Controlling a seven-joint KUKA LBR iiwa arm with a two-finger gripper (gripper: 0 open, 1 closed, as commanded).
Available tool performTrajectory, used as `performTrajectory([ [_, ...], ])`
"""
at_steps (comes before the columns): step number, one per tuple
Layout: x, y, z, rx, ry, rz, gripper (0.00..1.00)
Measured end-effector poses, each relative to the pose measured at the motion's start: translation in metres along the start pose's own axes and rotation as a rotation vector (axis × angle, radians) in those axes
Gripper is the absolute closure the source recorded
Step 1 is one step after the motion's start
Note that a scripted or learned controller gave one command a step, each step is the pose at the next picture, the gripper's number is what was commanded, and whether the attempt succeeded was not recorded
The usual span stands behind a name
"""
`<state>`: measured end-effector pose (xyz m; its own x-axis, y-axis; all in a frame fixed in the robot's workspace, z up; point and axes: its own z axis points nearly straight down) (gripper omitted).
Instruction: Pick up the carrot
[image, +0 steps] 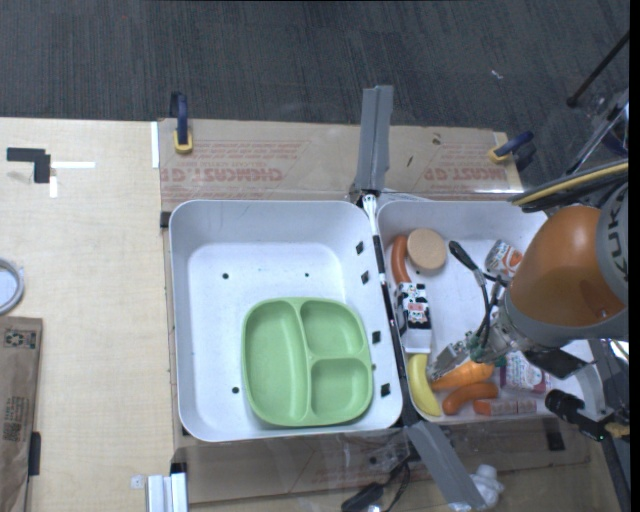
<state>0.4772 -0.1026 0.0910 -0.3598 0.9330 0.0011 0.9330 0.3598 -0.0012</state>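
Observation:
The carrot (462, 377) is an orange tapered piece lying near the front of the right bin (470, 228), just right of a yellow banana (421, 387). My gripper (472, 350) hangs directly over the carrot, its metal tip down at the carrot's upper edge. The grey wrist and orange band (562, 270) cover the bin's right part and hide whatever lies beneath them. Whether the carrot is held cannot be judged from this angle.
The right bin also holds a red sausage (399, 258), a tan round disc (427, 250), a black spoon (470, 265), a small dark carton (413, 306) and an orange-red sausage (467, 400). A green divided plate (308, 361) lies in the left bin (200, 300).

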Motion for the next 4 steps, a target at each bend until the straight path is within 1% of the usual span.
performTrajectory([
  [1,-0.035,-0.007,-0.001,-0.003,-0.003,-0.716,0.00],
  [2,-0.098,0.000,-0.001,-0.004,-0.003,-0.380,0.00],
  [3,-0.099,0.001,-0.011,-0.008,-0.006,-0.377,1.00],
  [4,0.025,0.011,-0.100,-0.001,-0.002,-0.251,1.00],
])
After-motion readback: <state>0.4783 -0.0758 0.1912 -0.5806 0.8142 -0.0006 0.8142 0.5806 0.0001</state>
